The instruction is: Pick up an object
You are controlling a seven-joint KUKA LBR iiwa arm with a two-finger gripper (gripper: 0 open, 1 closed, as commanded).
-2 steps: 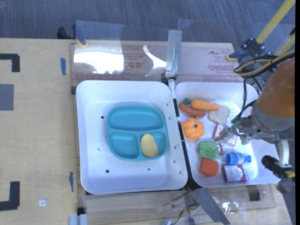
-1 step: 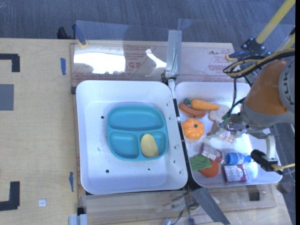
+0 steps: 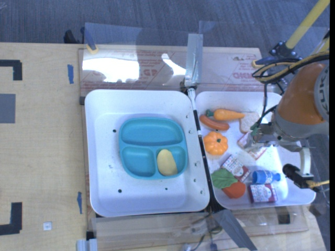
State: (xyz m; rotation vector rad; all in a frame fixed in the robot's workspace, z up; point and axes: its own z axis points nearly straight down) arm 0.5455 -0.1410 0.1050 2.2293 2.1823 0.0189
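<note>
My gripper (image 3: 257, 136) is down in the right bin (image 3: 235, 99), near its middle. It is right over a pink and white packet (image 3: 251, 149) and just below a slice of bread (image 3: 249, 122). The arm's grey wrist and orange band cover that bin's right side. To the gripper's left lie an orange carrot (image 3: 229, 114), a red sausage (image 3: 213, 123) and a small orange pumpkin (image 3: 215, 143). Toward the front are a snack packet (image 3: 234, 166), a blue-capped bottle (image 3: 265, 177), a red can (image 3: 263, 193), a green leaf (image 3: 222, 178) and a red tomato (image 3: 234, 190).
The left bin (image 3: 104, 140) holds a blue divided tray (image 3: 152, 135) with a yellow lemon-like piece (image 3: 167, 162) in its front right compartment. A raised divider (image 3: 198, 140) separates the two bins. Cables and a yellow pole (image 3: 309, 17) hang at the back right.
</note>
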